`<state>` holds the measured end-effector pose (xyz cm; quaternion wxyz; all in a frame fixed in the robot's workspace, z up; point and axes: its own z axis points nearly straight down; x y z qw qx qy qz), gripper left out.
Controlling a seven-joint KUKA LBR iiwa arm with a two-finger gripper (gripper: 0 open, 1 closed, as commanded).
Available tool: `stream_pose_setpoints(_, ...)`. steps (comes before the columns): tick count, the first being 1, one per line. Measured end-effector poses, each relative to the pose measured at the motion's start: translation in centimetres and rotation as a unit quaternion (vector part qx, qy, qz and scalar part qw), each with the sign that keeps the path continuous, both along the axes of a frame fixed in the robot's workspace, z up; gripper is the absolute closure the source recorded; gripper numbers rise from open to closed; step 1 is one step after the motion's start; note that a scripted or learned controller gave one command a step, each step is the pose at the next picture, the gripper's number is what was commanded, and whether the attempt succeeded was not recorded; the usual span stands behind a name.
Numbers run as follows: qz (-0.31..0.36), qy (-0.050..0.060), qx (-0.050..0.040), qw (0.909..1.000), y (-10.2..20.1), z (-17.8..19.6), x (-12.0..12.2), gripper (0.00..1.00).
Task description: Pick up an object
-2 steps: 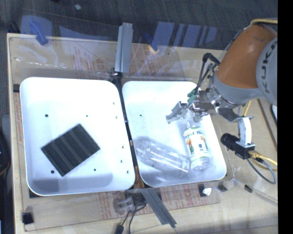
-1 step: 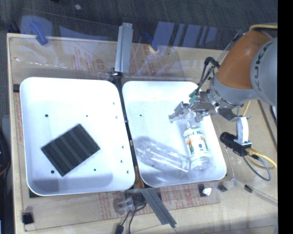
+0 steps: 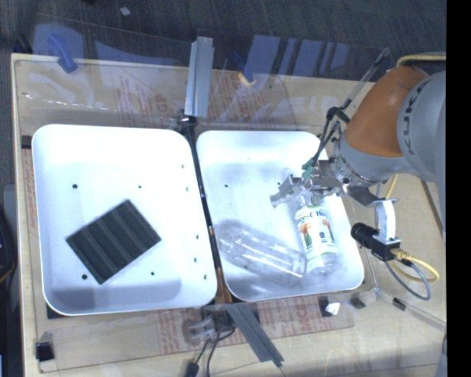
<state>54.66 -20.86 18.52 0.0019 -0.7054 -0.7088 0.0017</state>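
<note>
Jaws state: I cannot tell; gripper hovers just above the white bottle, presumably positioning for a grasp.

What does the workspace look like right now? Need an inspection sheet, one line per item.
Surface: wooden bench bearing left bin and right bin, side by side.
Job's things: clear plastic bottle and white labelled bottle lying in right bin; dark ribbed slab flat in left bin.
Clutter: nothing seen.
Grippers: tool over right bin, above the labelled bottle; grip unclear.
Cables: yellow cable at bench right.
Surroundings: dark floor.
</note>
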Motion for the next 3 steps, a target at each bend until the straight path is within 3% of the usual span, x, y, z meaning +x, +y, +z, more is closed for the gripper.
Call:
stream_pose_setpoints(1,0.037,-0.002,0.0,0.9993,0.0,-2.5,2.0,0.0)
stream_pose_setpoints(2,0.031,-0.002,0.0001,0.9995,-0.2,0.7,-6.1,0.0)
stream_pose_setpoints(3,0.028,0.0,0.0,0.9996,0.3,-1.7,-0.3,0.0)
